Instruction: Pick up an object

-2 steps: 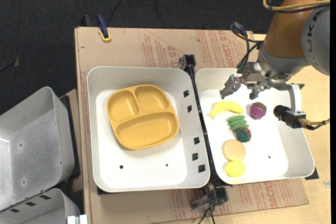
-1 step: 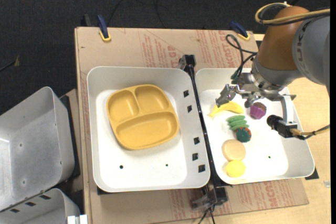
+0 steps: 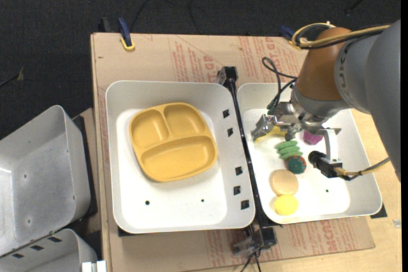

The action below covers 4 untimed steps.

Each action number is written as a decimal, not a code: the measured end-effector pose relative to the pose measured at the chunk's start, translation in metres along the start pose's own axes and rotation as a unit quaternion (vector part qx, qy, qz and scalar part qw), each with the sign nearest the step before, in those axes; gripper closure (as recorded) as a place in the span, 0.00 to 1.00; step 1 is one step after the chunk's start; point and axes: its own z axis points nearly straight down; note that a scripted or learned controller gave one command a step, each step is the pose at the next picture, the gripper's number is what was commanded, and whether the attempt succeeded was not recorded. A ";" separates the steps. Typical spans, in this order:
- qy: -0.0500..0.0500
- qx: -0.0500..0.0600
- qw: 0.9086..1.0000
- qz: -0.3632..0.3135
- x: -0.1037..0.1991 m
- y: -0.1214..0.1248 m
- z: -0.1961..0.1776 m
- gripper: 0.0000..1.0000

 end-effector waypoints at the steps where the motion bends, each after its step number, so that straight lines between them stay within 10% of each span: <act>1: -0.001 -0.004 1.000 0.001 0.000 0.002 -0.014 1.00; 3: -0.001 -0.006 1.000 -0.002 -0.001 -0.005 -0.115 1.00; 4: 0.001 -0.002 1.000 -0.004 0.054 -0.018 -0.107 1.00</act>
